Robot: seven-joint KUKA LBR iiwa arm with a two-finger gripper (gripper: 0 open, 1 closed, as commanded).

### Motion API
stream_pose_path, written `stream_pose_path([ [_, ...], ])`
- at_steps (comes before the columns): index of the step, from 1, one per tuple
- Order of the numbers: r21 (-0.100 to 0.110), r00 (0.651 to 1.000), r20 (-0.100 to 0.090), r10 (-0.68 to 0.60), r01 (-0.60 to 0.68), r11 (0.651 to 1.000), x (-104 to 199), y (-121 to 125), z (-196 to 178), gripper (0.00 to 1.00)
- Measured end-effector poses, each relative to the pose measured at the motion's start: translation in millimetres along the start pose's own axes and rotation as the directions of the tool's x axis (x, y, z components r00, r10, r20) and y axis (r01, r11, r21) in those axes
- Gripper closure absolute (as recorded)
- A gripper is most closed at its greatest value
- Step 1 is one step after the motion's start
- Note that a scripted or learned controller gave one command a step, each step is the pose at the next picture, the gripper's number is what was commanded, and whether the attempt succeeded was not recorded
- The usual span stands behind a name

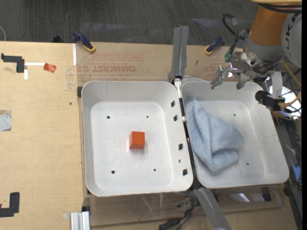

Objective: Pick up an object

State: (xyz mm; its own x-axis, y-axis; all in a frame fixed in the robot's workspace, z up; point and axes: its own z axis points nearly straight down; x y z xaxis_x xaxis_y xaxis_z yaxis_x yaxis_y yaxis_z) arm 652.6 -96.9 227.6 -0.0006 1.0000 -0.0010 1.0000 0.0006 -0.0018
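Nearest my camera, the blue cloth (213, 139) lies crumpled in the right bin (268, 171), bunched toward that bin's left wall and front. From my seat I see the orange block (137, 140) sitting alone near the middle of the left bin (96, 176), well apart from the arm. My gripper (229, 78) hangs over the back rim of the right bin, its two fingers (217, 80) spread apart with nothing between them, though their tips look small and a little blurred, so I read that loosely.
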Motion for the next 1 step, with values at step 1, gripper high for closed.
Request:
stream_pose_path([
  [1, 0.002, 0.982, -0.001, 0.189, -0.189, 0.982, 23.2, 4.2, 37.2, 0.00],
])
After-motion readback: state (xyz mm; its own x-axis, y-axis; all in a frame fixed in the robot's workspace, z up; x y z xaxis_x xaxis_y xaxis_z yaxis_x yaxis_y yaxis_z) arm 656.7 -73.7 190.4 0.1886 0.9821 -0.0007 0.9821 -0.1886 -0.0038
